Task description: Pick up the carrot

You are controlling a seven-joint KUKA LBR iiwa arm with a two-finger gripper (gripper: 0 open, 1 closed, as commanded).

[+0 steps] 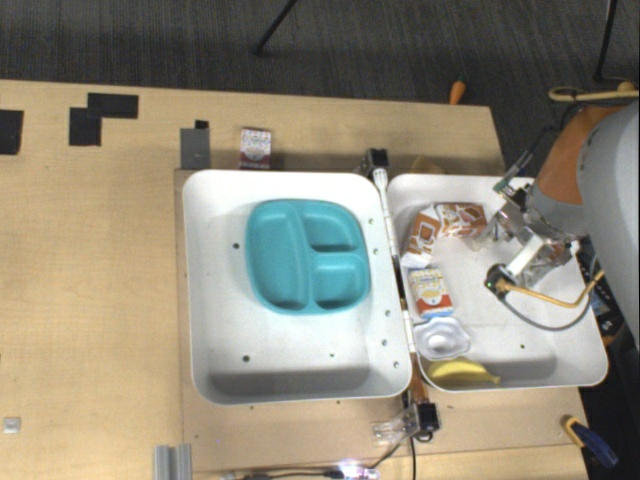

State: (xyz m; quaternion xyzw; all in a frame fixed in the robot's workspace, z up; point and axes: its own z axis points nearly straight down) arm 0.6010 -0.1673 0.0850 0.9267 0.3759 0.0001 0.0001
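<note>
Left bin [215, 348]: it holds a teal divided tray [305, 256], lying flat near the middle. A small patterned box [255, 146] stands on the bench just beyond this bin's far edge.

Right bin [560, 353]: along its left side, from far to near, lie a brown-and-white packet [448, 223], a small pale carton [428, 290], a white cup [442, 339] and a banana [465, 373] against the near wall.

A small orange thing [457, 92] sits at the bench's far edge, well apart from the right bin. I cannot tell whether it is the carrot.

My gripper [505, 223] hangs over the right bin's far right part, just beside the packet. I cannot tell whether it is spread or pressed together, and I see nothing held in it.
</note>
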